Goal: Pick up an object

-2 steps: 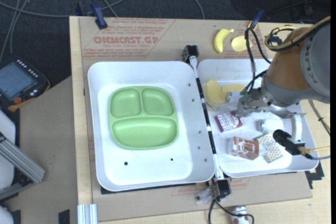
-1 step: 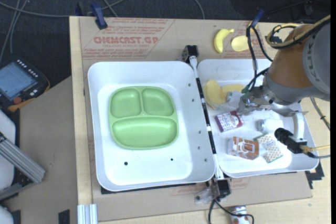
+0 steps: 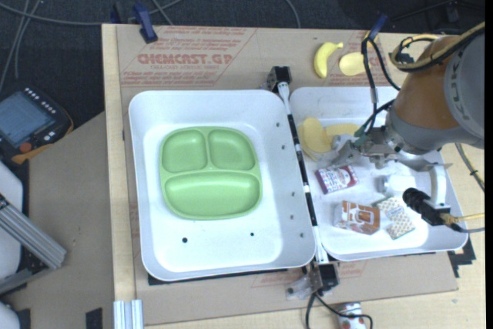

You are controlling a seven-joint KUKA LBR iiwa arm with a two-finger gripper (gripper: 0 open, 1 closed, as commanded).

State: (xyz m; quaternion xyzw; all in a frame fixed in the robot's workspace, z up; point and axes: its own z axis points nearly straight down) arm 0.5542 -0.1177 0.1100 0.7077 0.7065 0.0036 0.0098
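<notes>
Red-and-white packet [image 3: 336,179] lies in the right bin [image 3: 431,241], mid-frame right, long axis running left-right with a slight tilt. Gripper [image 3: 368,146] sits just upper right of it; whether it is open or closed cannot be told. Orange packet [image 3: 359,216] and patterned sachet [image 3: 397,218] lie below; yellow item [image 3: 314,135] above left. Green tray [image 3: 209,172] occupies the left bin.

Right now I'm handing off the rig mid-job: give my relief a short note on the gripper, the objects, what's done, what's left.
Gripper: low in the right bin, fingers' state unclear, nothing seen held.
Objects in right bin: yellow piece at the far left, red-and-white packet, orange wrapper, patterned packet.
Left bin: green divided plate.
Done: no pick shows.
Left: grasp one object and lift it.
</notes>
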